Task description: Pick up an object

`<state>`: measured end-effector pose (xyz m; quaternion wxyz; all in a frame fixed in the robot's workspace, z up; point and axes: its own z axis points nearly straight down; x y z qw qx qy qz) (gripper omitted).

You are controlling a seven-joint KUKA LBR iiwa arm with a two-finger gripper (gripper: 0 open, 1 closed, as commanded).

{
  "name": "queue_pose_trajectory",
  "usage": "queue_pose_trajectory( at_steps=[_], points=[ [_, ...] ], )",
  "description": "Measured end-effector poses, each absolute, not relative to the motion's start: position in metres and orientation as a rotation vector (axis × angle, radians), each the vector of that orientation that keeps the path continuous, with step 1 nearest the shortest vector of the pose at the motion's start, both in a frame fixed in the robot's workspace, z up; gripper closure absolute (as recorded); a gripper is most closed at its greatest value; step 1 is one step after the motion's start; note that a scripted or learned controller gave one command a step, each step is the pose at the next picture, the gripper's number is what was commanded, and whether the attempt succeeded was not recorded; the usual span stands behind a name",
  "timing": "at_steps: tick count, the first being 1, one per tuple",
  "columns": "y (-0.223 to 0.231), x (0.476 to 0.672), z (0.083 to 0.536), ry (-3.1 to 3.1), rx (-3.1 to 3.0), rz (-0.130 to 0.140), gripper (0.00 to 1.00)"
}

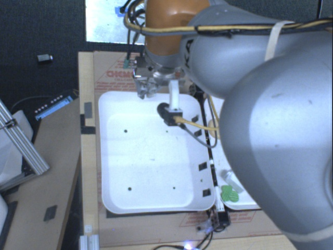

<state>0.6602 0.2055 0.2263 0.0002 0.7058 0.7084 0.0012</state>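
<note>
While scanning toward five o'clock, spotting green object (229, 194) in right bin's (245, 206) exposed corner, tucked against grey arm (270, 113). Well apart, twelve o'clock over left bin (151, 194), gripper (158, 95): released or clenched, cannot tell.

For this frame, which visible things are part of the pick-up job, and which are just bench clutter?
Part of the job:
- gripper, at the far edge of the left bin
- right bin
- green object in the right bin, a possible pick

Lying about:
- blue-and-black strip left of the bench
- small dark block on the dark floor
</note>
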Motion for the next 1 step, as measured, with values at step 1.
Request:
queue_pose_trajectory(
  at_steps=[1],
  points=[
    [0.2330,0.6686,0.2443,2.226,2.217,0.004,1.00]
  ],
)
